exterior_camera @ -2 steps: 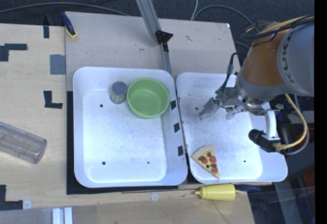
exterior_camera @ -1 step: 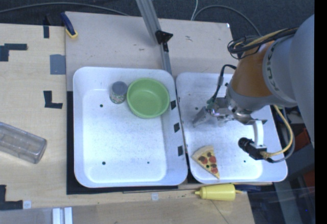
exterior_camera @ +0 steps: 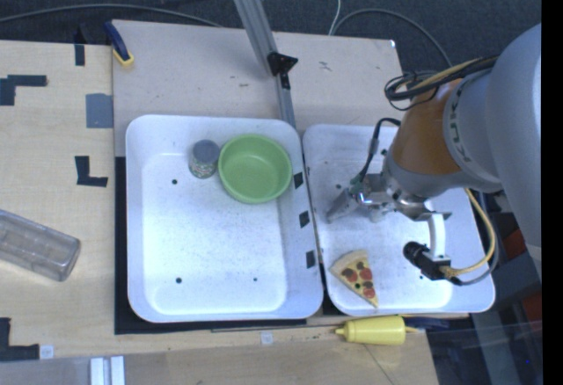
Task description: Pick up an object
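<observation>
The gripper (exterior_camera: pixel 339 209) hangs over the right white bin (exterior_camera: pixel 457 291) above a toy pizza slice (exterior_camera: pixel 355 273); the left white bin (exterior_camera: pixel 154 225) holds 1 green plastic bowl (exterior_camera: pixel 254 168) beside a small grey can (exterior_camera: pixel 204 158).

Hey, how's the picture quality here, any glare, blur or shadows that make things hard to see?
Camera view: light is even and soft, slightly bluish; the white bins look bright but not blown out. Overall a bit soft and grainy. The gripper is blurry and shaded by the arm, so its fingers are unclear. The green bowl and pizza slice read clearly.

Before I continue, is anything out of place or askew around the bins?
The yellow mustard bottle lies on its side outside the bins, against the right bin's front rim. A clear plastic container also lies tipped on the bench, left of the left bin.
</observation>
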You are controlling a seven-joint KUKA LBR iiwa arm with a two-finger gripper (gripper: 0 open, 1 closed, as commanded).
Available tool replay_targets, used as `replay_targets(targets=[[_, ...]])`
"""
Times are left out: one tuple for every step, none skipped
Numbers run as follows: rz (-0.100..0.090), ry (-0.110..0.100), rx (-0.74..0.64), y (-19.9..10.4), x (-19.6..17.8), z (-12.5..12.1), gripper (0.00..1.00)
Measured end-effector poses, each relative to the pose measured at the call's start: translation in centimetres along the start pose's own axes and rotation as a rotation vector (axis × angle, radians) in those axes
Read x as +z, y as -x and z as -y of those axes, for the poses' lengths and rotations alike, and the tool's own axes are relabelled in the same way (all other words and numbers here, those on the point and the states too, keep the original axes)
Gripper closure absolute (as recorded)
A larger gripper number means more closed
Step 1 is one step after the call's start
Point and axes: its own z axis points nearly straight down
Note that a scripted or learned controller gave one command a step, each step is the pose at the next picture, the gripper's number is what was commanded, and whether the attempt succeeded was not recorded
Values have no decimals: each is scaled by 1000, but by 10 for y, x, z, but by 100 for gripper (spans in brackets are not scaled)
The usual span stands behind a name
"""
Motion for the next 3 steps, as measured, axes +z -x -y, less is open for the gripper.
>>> replay_targets(targets=[[-2, -2, -1, -1, -10, 0, 100], [-1, 1, 0, -1, -55, 7, 100], [-1, 5, 0, 0, -118, 4, 100]])
